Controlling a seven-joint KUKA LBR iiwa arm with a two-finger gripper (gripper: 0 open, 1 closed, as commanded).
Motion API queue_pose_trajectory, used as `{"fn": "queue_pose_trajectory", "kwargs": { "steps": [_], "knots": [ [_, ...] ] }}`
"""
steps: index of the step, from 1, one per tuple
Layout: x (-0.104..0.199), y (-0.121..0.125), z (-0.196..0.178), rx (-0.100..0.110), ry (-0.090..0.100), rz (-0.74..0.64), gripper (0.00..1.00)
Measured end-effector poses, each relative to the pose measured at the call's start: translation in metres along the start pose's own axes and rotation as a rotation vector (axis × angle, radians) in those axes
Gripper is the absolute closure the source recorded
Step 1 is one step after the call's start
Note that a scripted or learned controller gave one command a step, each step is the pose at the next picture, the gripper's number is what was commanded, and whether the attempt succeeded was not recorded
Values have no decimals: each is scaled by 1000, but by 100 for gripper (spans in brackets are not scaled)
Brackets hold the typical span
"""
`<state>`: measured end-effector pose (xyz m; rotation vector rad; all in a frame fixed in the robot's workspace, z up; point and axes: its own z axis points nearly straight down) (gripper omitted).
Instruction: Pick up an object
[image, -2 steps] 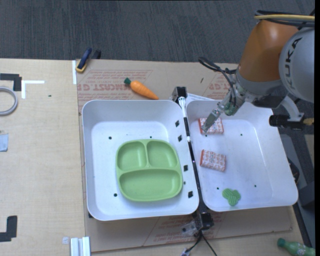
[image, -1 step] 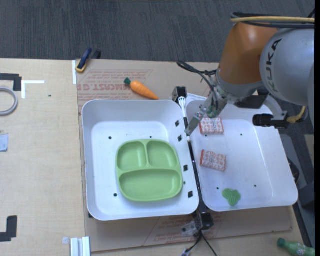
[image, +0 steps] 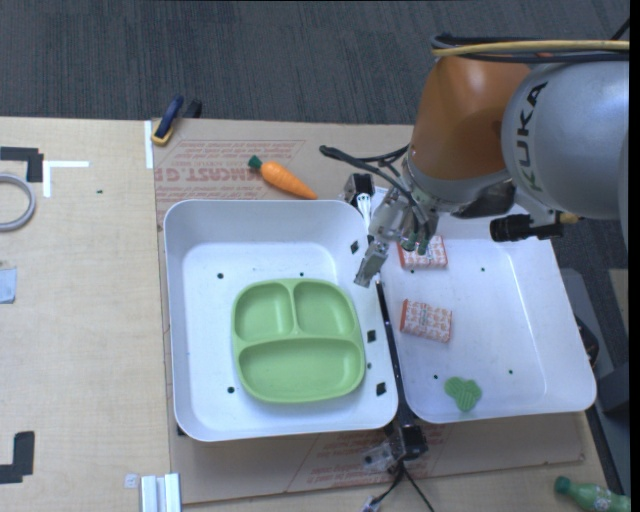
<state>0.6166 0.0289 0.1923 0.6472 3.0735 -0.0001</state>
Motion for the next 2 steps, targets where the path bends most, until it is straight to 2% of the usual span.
{"fn": "queue_pose_trajectory", "kwargs": {
  "steps": [1,2],
  "knots": [
    [-30,12,-1,-2,-4,-152,0],
    [-3,-56,-1,-1,-2,-419,0]
  ]
}}
